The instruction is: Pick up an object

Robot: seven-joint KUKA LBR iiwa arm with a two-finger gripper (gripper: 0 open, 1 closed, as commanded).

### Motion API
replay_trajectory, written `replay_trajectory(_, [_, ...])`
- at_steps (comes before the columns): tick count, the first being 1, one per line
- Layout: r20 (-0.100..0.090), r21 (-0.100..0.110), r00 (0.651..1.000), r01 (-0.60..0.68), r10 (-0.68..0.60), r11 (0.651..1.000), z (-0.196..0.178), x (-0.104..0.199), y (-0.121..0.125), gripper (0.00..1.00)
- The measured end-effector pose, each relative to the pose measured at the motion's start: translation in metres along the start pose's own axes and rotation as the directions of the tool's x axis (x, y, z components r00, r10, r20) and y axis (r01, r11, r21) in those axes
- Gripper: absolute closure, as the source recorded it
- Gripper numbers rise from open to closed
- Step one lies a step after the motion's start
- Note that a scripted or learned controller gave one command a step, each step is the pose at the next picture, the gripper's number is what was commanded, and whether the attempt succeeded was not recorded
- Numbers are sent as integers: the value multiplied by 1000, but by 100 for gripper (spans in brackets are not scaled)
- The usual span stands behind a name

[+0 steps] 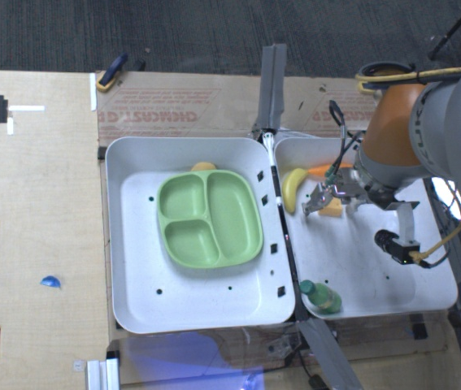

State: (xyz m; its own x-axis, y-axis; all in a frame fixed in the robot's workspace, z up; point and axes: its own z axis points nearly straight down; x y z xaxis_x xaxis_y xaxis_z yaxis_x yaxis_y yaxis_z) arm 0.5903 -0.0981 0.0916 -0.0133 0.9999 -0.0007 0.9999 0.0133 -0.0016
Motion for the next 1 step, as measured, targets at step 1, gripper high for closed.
replay_trajectory(1, [-5, 25, 997, 73, -73, 997, 4, -23, 62, 0])
